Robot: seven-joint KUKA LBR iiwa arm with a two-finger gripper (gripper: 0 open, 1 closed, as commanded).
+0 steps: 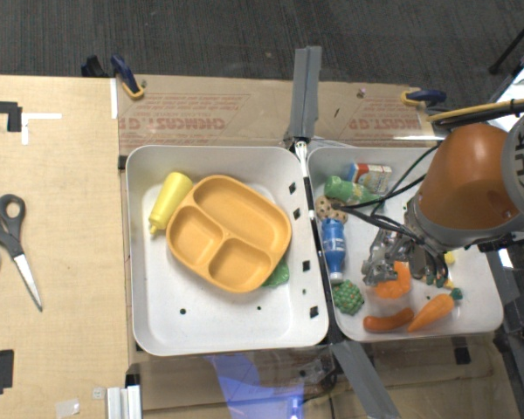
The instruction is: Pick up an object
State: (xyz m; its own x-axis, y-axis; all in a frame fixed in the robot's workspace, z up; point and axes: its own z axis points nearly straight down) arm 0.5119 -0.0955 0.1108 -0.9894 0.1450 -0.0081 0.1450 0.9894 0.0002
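Note:
My gripper [382, 267] hangs low in the right bin [480, 321], under the orange band of the arm [467, 182]. It sits right over a small orange toy [394, 285], and I cannot see whether it touches it. Around it lie a blue bottle [334, 244], a bumpy green ball [348, 298], a red-orange sausage shape [387, 322] and a toy carrot [432, 311]. Towards the back of that bin are a green toy [340, 188], a spotted brown piece [324, 208] and a small can [372, 175].
The left bin [157, 321] holds an orange divided plate [229, 231], a yellow bottle [168, 201] beside it and a green item [279, 276] poking out from under it. Scissors [13, 243] lie on the wooden bench at far left. Cardboard [210, 112] lies behind the bins.

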